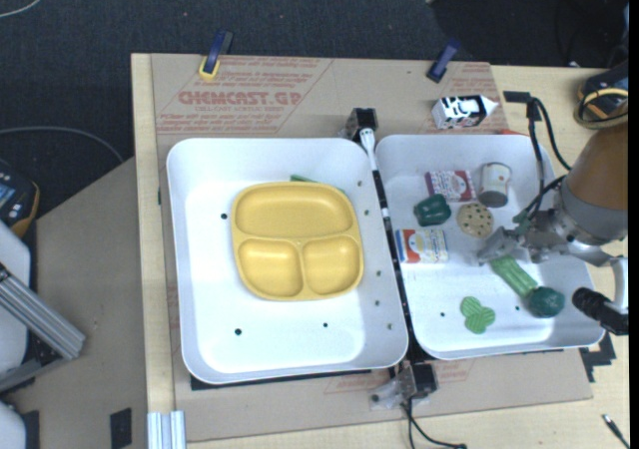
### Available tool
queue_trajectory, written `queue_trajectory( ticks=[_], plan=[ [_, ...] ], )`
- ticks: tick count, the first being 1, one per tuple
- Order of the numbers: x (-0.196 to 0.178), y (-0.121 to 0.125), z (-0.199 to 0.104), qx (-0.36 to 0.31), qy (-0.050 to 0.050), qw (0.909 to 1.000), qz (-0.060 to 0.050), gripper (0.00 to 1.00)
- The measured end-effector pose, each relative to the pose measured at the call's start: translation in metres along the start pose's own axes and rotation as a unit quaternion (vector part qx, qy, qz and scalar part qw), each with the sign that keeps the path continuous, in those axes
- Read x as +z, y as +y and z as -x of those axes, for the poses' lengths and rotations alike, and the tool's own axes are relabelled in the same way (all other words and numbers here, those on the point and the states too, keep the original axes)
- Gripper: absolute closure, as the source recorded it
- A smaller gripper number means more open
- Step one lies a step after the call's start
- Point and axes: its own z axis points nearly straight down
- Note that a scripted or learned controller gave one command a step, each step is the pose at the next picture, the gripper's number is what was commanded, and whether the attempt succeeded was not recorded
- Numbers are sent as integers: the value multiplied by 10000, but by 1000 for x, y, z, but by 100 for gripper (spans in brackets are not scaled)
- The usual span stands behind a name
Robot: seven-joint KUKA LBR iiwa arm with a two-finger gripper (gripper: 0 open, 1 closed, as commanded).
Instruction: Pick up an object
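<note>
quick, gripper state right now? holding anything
gripper: over the right bin, low by the green tool; whether it is open, shut or holding anything cannot be told.

- left bin [200,267] has a divided tray [298,239] sitting in the middle
- right bin [439,332] sits right beside it, holding a bunch of small stuff
- gripper [514,249] hangs over the right bin's right side

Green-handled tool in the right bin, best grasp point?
Probably the light green handle, mid-length, from straight above, closing across its narrow width. The tool lies flat and diagonal, its bulky dark head near the bin wall. The end effector hovers beside it.
</note>
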Motion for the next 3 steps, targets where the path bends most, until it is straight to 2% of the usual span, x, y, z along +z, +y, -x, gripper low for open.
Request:
queue_trajectory(
  ticks=[1,2,3],
  plan=[
    [10,0,-1,0,-6,10000,12,0],
    [-2,0,0,2,-16,10000,32,100],
    [-47,-1,-6,-7,-31,10000,62,100]
  ],
)
